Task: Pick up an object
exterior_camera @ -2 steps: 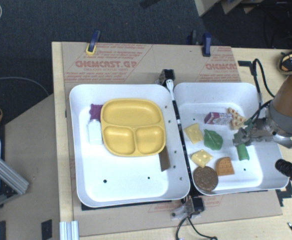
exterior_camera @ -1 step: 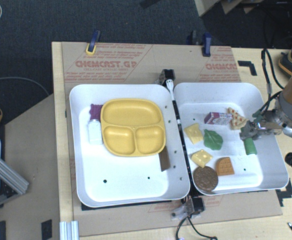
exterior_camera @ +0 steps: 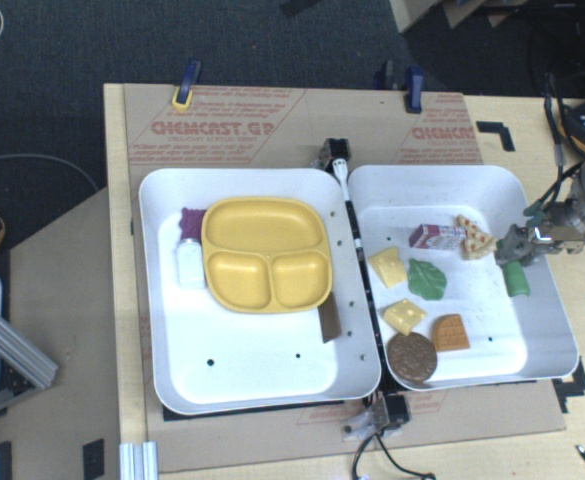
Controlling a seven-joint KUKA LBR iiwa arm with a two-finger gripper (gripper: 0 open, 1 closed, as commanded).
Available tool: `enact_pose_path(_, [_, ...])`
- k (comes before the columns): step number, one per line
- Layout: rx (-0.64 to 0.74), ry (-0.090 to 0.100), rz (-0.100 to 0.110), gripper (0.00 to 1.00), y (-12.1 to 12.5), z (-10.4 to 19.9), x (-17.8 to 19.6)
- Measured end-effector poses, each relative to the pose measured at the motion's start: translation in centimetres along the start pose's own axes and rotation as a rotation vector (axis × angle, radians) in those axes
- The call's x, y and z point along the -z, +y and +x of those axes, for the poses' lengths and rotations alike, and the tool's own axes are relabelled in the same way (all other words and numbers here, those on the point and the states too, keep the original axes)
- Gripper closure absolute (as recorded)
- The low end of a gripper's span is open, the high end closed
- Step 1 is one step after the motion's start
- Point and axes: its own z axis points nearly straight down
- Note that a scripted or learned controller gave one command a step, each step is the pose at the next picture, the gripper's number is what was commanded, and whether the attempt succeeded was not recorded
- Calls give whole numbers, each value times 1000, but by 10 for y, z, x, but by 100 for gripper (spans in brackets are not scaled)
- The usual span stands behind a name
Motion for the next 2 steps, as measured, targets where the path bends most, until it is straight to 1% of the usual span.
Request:
enact_pose_path(1, [4,3,2,100,5,49,8])
enact_pose_path(2, [3,5,10,100,6,101,-10])
